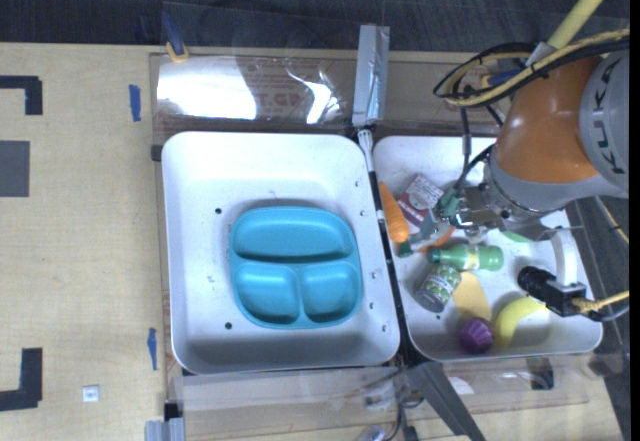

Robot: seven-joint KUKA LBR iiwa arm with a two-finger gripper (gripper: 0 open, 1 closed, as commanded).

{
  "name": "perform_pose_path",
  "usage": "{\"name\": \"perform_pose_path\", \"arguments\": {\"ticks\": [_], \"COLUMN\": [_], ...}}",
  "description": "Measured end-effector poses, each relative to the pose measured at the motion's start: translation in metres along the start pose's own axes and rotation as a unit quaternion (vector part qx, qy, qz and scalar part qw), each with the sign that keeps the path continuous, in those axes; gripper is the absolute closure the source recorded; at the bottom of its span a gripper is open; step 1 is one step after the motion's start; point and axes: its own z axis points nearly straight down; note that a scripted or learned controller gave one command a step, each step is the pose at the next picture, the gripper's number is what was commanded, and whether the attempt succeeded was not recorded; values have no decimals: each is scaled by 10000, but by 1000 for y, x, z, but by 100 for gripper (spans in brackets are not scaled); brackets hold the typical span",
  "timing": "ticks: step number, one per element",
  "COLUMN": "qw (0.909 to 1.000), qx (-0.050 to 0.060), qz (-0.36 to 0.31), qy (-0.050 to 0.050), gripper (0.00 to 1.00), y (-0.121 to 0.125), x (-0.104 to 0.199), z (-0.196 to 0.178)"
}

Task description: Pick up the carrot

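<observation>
The carrot [394, 214] is orange with a green top and lies along the left wall of the right bin [575, 334]. My gripper [446, 217] hangs low in that bin, just right of the carrot and above a green bottle [467, 256]. I see a small gap between the gripper and the carrot. Nothing shows as lifted.
The left bin [190, 229] holds a blue compartment tray [294, 264]. Around the gripper in the right bin lie a crumpled wrapper [422, 190], a small can [437, 286], a yellow wedge [473, 300], a purple piece [476, 334] and a yellow fruit [519, 315].
</observation>
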Motion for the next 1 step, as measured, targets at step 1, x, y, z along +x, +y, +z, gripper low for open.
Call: {"name": "perform_pose_path", "arguments": {"ticks": [1], "qw": [9857], "qx": [-42], "qz": [-1685], "qy": [-18], "gripper": [0], "y": [24], "x": [-8], "z": [-1]}}
